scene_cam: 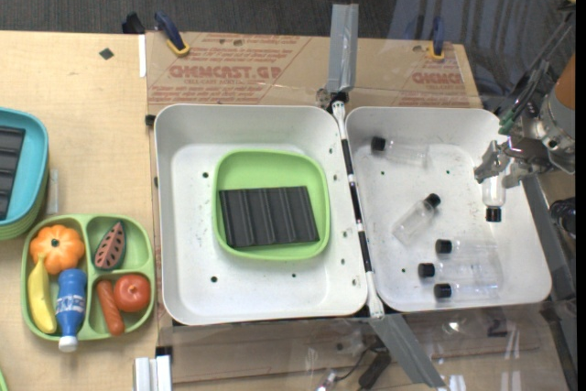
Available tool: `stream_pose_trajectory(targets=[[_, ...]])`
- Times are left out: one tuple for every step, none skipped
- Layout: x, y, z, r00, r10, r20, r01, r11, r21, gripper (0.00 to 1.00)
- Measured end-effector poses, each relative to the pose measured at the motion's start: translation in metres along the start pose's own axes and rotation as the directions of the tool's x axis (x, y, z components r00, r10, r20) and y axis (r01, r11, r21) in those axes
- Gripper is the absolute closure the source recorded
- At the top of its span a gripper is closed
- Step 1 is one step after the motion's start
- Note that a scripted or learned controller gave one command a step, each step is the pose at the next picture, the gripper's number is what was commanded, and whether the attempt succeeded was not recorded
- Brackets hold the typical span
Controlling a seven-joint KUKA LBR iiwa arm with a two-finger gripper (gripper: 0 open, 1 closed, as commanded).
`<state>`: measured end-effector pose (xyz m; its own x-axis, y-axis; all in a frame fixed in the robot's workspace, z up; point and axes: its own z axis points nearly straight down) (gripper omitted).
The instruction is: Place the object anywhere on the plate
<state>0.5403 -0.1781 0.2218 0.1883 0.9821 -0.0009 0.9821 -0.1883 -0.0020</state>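
A green square plate [272,162] lies in the left bin [183,197], with a dark grey ridged mat [270,217] on its middle. My gripper [497,175] hangs over the right side of the right bin [522,288], far from the plate. Its fingers are shut on a clear vial [493,194], which hangs upright with its black cap at the bottom. Several more clear vials with black caps lie loose on the right bin's floor, one [417,215] near the middle and one [398,151] at the back left.
A ridge [352,197] where the two bins' rims meet lies between the gripper and the plate. On the bench at the left stand a green divided tray of toy food [87,284] and a blue tray [23,169]. A cardboard sheet [238,64] lies behind the bins.
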Motion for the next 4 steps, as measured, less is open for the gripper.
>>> stream_pose_trajectory(targets=[[0.0, 0.0, 0.0, 1.0, 0.0, 0.0, 0.0, 1.0, 0.0, 0.0], [-0.03, -0.02, -0.115, 0.959, 0.282, 0.002, -0.282, 0.959, 0.0, 0.0], [-0.027, 0.0, -0.219, 0.924, 0.383, 0.002, -0.383, 0.924, 0.001, 0.0], [-0.017, -0.013, -0.059, 0.827, 0.563, 0.002, -0.563, 0.827, 0.003, 0.0]])
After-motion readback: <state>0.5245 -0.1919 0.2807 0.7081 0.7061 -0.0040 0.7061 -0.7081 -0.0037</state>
